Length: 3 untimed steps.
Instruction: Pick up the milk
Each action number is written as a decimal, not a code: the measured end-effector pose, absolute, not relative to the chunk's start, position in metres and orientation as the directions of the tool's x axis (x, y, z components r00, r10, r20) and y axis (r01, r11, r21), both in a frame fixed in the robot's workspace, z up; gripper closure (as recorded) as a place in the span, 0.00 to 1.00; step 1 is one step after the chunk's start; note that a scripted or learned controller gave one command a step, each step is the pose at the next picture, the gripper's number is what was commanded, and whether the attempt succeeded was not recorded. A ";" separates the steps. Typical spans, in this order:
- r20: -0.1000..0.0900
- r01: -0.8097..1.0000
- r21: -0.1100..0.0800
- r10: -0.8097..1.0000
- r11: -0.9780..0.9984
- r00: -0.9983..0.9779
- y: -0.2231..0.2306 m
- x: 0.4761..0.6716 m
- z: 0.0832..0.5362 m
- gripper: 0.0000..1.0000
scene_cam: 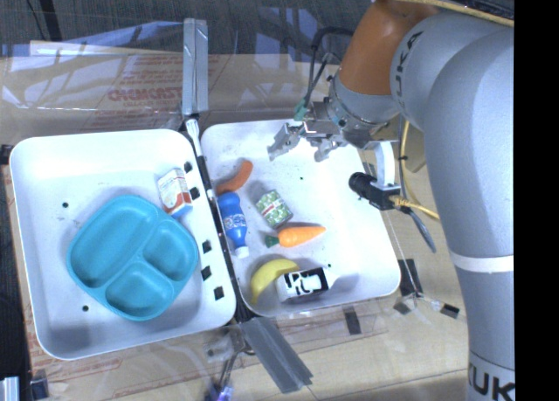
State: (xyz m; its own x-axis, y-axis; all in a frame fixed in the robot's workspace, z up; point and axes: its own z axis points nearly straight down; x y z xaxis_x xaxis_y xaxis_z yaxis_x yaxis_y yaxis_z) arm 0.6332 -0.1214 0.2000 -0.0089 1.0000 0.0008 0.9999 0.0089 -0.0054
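Observation:
A small white milk carton (173,190) with an orange-red label lies in the left bin (52,163), against the far right rim of the blue divided plate (133,256). My gripper (301,146) hangs over the far part of the right bin (367,242), well to the right of the carton and across the divider. Its fingers (279,145) are spread open with nothing between them.
The right bin holds a sausage (234,174), a blue bottle (232,223), a green can (273,208), a carrot (300,235), a banana (269,273) and a black-and-white box (303,282). The bins' shared wall (210,233) runs between gripper and carton.

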 end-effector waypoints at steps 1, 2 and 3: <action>0.000 0.993 -0.006 0.993 -0.119 0.119 -0.126 0.579 0.122 0.00; 0.002 0.959 -0.003 0.959 0.285 -0.285 -0.132 0.549 0.150 0.00; -0.009 0.929 0.003 0.929 0.371 -0.371 -0.105 0.601 0.095 0.00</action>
State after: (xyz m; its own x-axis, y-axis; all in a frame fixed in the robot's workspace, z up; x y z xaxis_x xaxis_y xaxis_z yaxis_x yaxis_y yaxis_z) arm 0.6012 -0.1050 0.0947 -0.3711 0.9285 -0.0089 0.9286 0.3712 0.0028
